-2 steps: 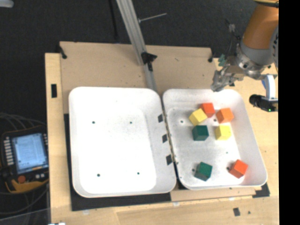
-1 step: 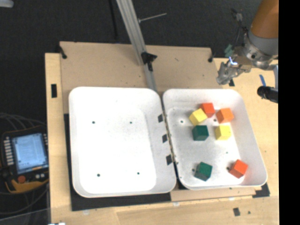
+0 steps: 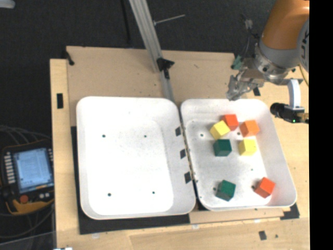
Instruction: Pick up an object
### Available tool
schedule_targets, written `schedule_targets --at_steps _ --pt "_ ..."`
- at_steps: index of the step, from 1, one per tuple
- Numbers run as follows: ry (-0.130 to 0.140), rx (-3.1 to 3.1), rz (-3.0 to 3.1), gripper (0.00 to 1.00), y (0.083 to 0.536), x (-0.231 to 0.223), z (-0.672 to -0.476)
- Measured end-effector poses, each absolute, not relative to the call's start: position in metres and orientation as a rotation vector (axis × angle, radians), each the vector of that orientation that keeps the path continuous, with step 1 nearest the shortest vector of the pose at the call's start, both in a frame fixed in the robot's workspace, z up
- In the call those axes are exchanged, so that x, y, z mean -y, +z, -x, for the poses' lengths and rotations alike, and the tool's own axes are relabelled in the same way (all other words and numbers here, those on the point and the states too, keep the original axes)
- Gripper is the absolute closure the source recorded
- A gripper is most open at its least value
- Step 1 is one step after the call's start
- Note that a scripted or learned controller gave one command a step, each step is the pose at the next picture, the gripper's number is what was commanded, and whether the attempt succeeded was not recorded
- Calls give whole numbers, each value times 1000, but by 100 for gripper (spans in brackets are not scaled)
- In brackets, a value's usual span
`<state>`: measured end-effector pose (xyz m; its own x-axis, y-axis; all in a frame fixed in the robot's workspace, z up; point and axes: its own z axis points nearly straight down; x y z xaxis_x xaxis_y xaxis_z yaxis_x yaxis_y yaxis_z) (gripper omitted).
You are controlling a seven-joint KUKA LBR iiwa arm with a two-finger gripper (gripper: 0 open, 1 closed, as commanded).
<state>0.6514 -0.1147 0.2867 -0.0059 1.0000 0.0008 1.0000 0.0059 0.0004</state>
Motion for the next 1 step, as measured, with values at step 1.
schedule_targets --at_steps 1 --pt "1 2227 2215 100 274 66 -618"
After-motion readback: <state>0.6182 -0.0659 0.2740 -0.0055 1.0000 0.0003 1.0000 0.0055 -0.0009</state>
